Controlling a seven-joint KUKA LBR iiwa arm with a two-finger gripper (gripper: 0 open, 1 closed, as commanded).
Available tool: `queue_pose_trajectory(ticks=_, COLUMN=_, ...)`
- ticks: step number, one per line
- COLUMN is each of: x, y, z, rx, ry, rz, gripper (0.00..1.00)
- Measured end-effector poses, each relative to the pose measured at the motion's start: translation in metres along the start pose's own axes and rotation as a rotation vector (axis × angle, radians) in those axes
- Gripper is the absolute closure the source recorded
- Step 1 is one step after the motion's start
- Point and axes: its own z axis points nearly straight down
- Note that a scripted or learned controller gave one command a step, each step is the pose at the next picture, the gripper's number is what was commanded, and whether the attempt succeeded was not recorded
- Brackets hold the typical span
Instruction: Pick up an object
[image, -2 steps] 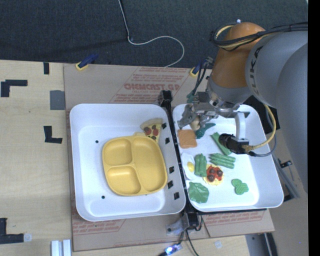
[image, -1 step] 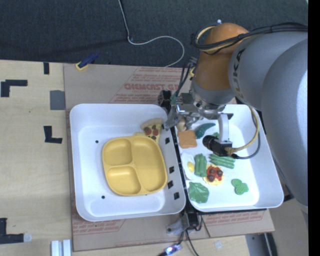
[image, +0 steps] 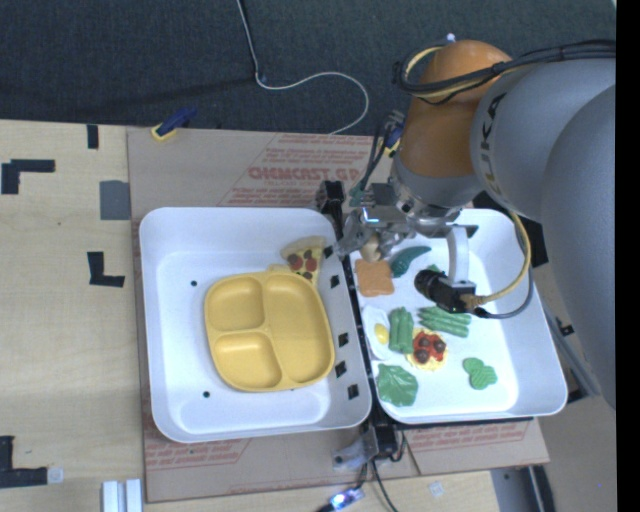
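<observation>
Toy food (image: 425, 335) crowds the right bin (image: 520, 395)

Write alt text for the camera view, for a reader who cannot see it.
A grey and orange arm reaches from the right, its gripper low over the divide between two white bins. The left bin holds a yellow tray and a pizza slice; the right bin holds small toy foods, mostly green.
</observation>
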Motion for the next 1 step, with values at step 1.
queue_pose_trajectory(ticks=1, x=-0.0084, y=0.0134, z=0.0119, rx=0.001, ry=-0.002, rz=0.0, gripper=1.0)
